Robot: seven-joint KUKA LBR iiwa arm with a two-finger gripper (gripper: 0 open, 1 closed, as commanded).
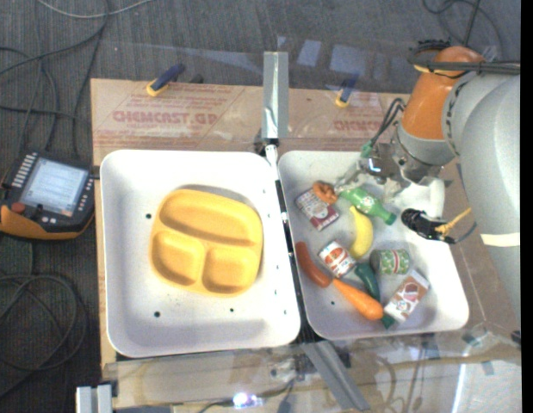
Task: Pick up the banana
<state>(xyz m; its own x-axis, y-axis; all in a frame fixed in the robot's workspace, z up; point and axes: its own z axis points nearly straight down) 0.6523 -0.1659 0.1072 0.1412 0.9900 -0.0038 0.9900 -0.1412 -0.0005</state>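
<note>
Lying mid right bin (455,312), banana (361,233), crowded between green bottle (368,202) toward the far edge and can (336,258) just beside. Gripper (372,169) near the far edge; finger spread impossible to tell. Likely snagging bottle or can instead, given such tight neighbours.

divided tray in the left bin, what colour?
Yellow-orange, plain all over. The tray shows best in the camera view.

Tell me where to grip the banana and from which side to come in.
Grip the banana across its narrow width near the middle, coming straight down from above. It lies flat in the right bin, running roughly up-down in the view. The green bottle crowds its upper end and the can sits near its lower left, so the middle looks freest.
</note>
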